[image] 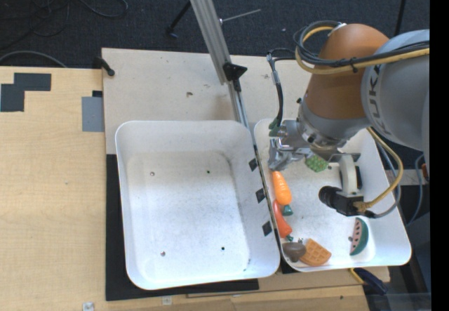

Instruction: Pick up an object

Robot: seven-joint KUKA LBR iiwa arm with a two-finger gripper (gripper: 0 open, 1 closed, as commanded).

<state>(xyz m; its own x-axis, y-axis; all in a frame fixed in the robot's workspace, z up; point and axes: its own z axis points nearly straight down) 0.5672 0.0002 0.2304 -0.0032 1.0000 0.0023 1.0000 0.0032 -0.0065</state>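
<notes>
The grey arm [365,85] with its orange band reaches in from the right and bends down over the right bin [393,246]. The left bin [182,204] lies beside it on the surface [49,183], and the two rims touch along the middle. The tool [280,151] hangs at the left wall of the right bin, just above the toy carrot [281,189]; how wide it stands I cannot tell, and no thing shows between its parts. The carrot lies along this wall, with a red piece [282,222] just below it. A green block [317,162] sits near the tool, partly under the wrist. Further down are a waffle-like orange piece [316,255], a dark brown piece [295,251] and a watermelon slice [359,236].

The risk, I think, is the wall: the carrot is so close that one side of the tool may land on the rim, or push the carrot away.
</notes>
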